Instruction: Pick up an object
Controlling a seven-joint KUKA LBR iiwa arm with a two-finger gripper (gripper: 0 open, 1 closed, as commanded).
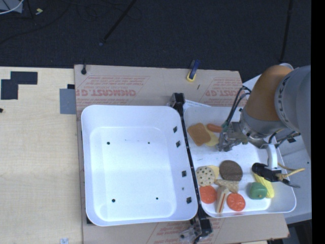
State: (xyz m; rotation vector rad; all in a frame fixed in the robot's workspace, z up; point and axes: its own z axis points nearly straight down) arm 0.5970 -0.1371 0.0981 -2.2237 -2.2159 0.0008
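My gripper [225, 143] hangs low over the back half of the right bin [289, 203], reaching in from the right under the grey arm with its orange band [268, 92]. Just left of it lie a tan bread slice [198, 133] and a pale yellow piece [211, 140]. A red-orange stick [214, 127] lies just behind it. Nearer the front are a brown patty [231, 170], a speckled cookie [204, 175], two red tomato slices [207, 194] [235, 202], a green pepper [257, 190] and a yellow corn piece [265, 185]. Nothing is visibly held.
The left bin [90, 136] stands beside the right one, with a black divider rail [185, 151] between them. Both rest on a cardboard sheet [132, 85]. A blue-and-yellow clamp [192, 71] grips the sheet's far edge.
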